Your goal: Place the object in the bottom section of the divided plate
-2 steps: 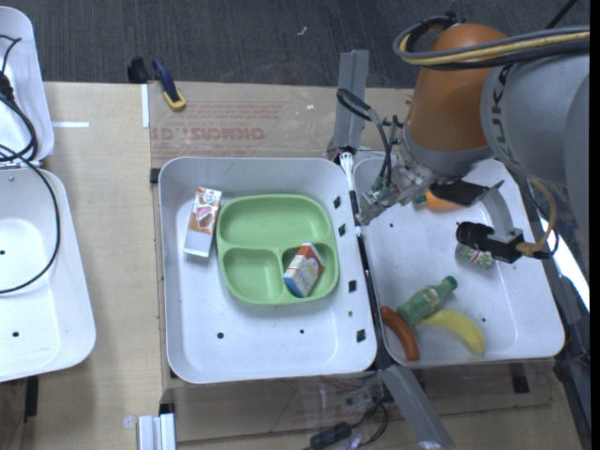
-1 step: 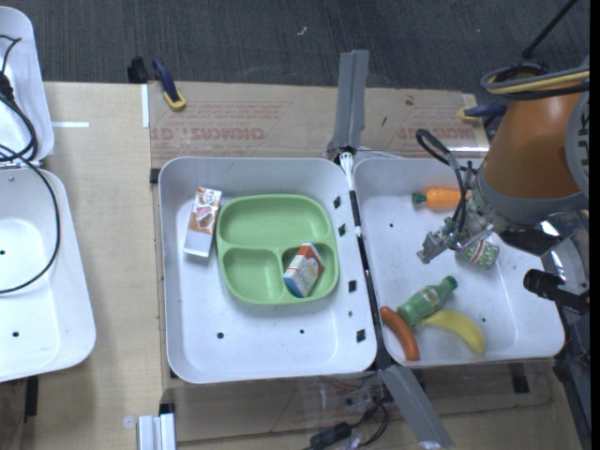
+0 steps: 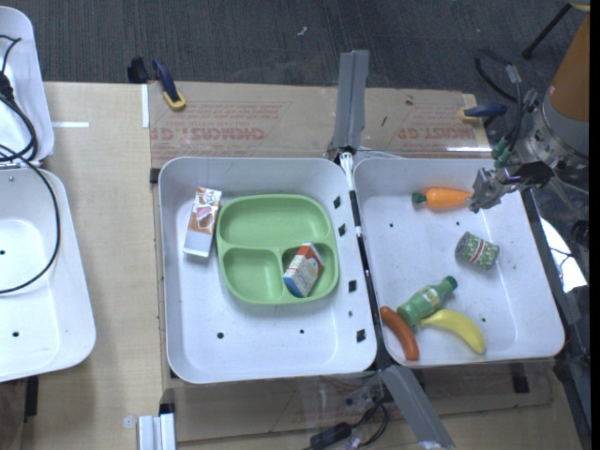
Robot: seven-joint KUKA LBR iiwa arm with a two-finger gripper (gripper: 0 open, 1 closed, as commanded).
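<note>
A green divided plate point(image 3: 272, 223) lies in the left bin, one large section at the back and two smaller ones at the front. A small milk-style carton point(image 3: 302, 270) rests in the front right section, leaning toward the rim. My gripper point(image 3: 486, 193) hangs over the back of the right bin, just right of an orange toy carrot point(image 3: 445, 197) and close to its tip. Nothing can be seen held in it.
A flat white snack box point(image 3: 202, 221) lies left of the plate. The right bin point(image 3: 525, 345) holds a small can point(image 3: 476, 250), a green bottle point(image 3: 427, 299), a banana point(image 3: 457, 329) and a red sausage point(image 3: 400, 333). A grey divider point(image 3: 351, 111) stands between the bins.
</note>
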